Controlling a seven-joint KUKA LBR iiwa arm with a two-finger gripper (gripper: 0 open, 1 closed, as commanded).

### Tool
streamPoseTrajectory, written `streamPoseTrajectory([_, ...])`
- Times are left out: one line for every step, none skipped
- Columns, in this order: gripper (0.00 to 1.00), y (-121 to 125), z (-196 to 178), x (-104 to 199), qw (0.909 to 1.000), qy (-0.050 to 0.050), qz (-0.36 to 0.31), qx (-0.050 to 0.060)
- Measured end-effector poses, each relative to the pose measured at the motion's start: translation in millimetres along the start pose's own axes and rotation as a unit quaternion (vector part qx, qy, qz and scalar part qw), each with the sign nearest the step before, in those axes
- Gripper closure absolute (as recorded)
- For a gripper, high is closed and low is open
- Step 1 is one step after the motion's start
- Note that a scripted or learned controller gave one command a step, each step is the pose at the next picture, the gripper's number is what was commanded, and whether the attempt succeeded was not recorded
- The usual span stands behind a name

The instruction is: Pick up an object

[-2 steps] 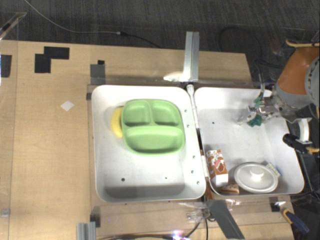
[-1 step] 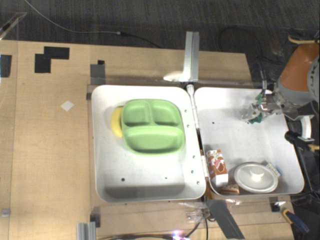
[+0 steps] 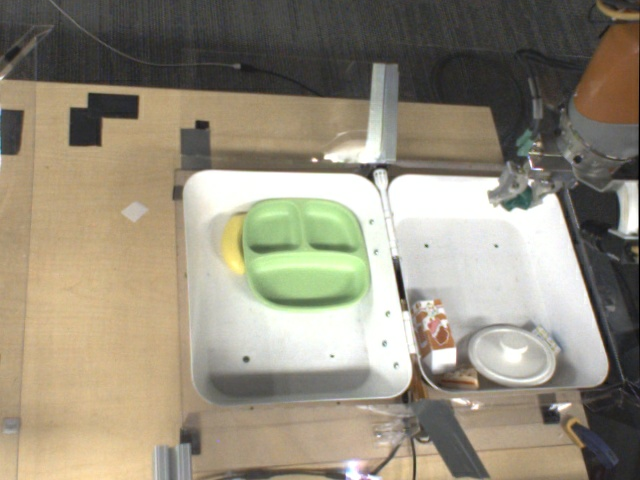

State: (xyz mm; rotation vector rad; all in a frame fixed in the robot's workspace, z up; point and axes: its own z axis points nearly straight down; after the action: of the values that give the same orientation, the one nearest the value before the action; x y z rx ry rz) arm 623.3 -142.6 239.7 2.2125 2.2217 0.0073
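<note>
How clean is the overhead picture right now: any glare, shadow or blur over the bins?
Camera view: a bright glare patch on the bench just behind the left bin; a soft grey shadow along that bin's near wall; the green divided plate and the round metal lid in the right bin read sharp; the gripper at the right bin's far corner looks small and slightly soft.

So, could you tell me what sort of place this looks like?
Probably a robotics lab's grasping test bench: two white bins side by side, a green divided plate as a test item, and the gripper hovering above.

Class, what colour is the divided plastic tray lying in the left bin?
Light green; the divided plastic tray shows in the overhead camera view.
</note>
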Motion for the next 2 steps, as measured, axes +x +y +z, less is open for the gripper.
streamPoseTrajectory([1.0,-11,27,33,0.987,0.0,0.161,0.003])
streamPoseTrajectory([1.0,-31,55,74,0.9713,0.0,0.238,0.004])
